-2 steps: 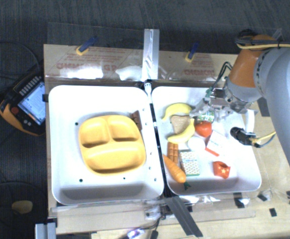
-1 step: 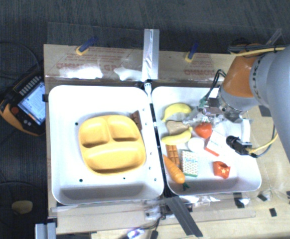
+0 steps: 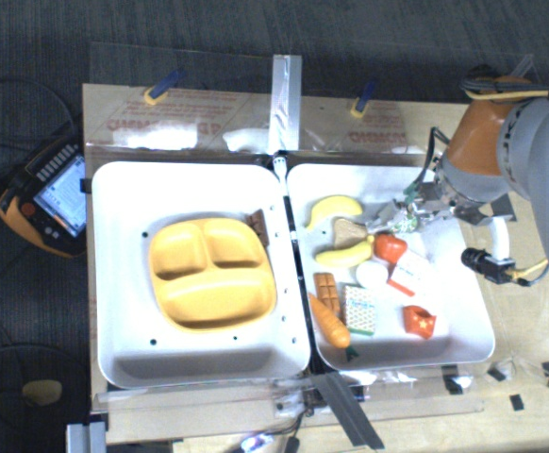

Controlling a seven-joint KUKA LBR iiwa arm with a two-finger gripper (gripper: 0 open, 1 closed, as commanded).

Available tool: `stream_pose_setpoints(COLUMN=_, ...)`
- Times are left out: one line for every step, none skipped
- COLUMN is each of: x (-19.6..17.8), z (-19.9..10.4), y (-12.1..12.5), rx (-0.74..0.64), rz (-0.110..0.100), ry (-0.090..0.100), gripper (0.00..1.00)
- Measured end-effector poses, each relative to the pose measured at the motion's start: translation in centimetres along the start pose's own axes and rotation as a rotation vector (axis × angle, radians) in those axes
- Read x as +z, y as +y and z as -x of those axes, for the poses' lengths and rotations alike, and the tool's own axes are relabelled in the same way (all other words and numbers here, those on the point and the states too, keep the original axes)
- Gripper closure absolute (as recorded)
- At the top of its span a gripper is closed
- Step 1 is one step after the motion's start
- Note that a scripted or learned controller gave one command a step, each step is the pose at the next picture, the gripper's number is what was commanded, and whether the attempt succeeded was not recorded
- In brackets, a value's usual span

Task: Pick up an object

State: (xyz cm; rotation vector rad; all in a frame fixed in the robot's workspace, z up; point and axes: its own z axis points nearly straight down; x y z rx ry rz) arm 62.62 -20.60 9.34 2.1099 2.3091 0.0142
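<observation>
Carrot (image 3: 330,323) at bin's 6 o'clock edge | gripper (image 3: 395,217) low in right bin (image 3: 463,347), grip state unreadable | red tomato (image 3: 390,247) just beside at its 6 o'clock, bananas (image 3: 336,208) at 9, long axes roughly 9–3.

End effector (image 3: 399,217) fingertips too small to tell among the toy food; arm (image 3: 529,149) cropped at right edge

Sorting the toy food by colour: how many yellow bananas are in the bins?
2, both in the right bin: one banana near its upper left corner, the other banana just below it. More could be hidden under the pile.
</observation>
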Motion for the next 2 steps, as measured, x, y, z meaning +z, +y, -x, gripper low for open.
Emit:
stream_pose_setpoints(x=-1.1, z=0.0, y=0.2, rx=0.000, rz=0.004, ry=0.001, gripper=1.00)
stream_pose_setpoints(x=-11.0, z=-4.3, y=2.6, rx=0.059, rz=-0.017, ry=0.002, gripper=1.00)
